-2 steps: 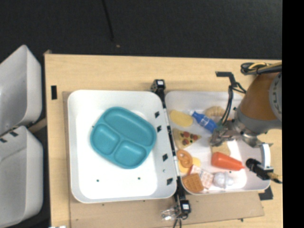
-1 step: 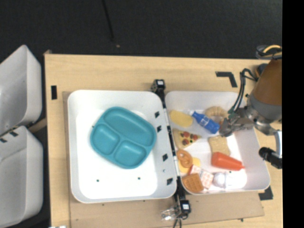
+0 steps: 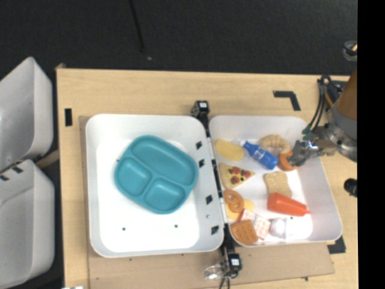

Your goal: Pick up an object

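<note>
Pale bench bears two bins, and over the right bin the gripper, grip unreadable, hangs by an orange ring toy; descend squarely before closing

1. The arm has a grey, rounded body near its wrist.
2. An orange band sits above that grey part.
3. Dark cables loop along its side.
4. The gripper is a small assembly of metallic grey and black parts.
</note>
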{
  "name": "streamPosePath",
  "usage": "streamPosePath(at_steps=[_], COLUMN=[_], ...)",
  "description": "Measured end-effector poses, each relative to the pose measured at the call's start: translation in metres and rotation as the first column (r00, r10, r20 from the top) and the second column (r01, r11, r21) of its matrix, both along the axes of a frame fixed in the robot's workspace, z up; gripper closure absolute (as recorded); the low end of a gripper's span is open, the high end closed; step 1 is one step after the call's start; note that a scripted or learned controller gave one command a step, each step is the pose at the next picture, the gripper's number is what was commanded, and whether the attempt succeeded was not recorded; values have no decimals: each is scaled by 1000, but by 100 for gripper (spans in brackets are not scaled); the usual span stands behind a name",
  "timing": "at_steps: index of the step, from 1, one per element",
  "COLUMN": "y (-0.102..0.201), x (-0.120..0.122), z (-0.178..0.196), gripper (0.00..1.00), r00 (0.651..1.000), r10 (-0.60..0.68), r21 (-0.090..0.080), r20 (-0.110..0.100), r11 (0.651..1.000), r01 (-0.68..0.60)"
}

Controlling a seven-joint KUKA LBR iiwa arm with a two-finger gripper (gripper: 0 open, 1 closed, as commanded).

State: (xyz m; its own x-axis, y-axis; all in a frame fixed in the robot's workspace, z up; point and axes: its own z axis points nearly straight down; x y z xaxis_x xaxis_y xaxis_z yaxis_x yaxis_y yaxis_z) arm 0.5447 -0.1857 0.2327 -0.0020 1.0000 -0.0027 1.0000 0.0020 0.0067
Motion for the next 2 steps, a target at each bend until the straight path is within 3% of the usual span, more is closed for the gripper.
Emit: streamPosePath(at_steps=[1, 2], y=[-1, 41], x=[1, 29], z=[8, 18], gripper=[100, 100], r00=[1000, 1000], r10=[3, 4], r21=[1, 3], r20=[-5, -3], r11=[1000, 1000], r01=[-3, -4])
